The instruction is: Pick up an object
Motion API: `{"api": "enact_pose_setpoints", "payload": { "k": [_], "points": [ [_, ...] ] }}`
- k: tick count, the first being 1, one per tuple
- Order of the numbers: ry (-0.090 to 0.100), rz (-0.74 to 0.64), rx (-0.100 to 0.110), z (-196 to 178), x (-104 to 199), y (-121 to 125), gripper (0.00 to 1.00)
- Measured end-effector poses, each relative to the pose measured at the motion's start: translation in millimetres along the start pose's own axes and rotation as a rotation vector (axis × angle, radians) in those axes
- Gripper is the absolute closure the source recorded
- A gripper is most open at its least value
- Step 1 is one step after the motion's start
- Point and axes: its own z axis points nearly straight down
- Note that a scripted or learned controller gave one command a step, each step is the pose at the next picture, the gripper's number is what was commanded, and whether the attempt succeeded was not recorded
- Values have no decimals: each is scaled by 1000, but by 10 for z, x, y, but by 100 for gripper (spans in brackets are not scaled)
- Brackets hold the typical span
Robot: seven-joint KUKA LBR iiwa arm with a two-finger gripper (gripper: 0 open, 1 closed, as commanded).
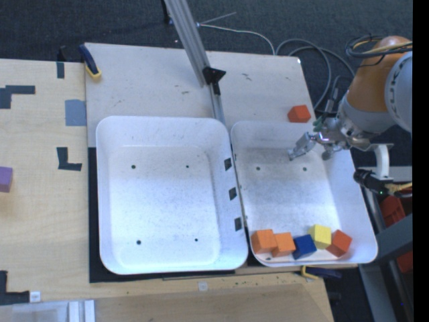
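1. While 2 white bins sit side by side on the bench, the left bin fills the centre of the frame and the right bin lies just beside it.
2. Reaching in from the right edge, the grey arm with its orange band hangs over the right bin's upper right corner.
3. Its gripper hovers above the bin floor with nothing between the fingers; how wide they stand cannot be told.
4. Along that bin's lower rim, 5 blocks cluster: orange block, a second orange block, blue block, yellow block, red block.
5. Outside the bins, a loose orange cube rests on the bench at upper right.
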Motion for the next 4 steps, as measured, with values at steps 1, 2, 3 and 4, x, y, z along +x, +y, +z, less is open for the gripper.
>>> {"api": "enact_pose_setpoints", "payload": {
  "k": [1, 2, 3, 4],
  "points": [
    [0, -3, 2, 664, -226, 404, 0],
    [1, -2, 3, 621, -223, 512, 0],
    [-2, -2, -7, -51, -229, 606, 0],
    [-2, -3, -1, -104, -222, 593, 100]
  ]
}}
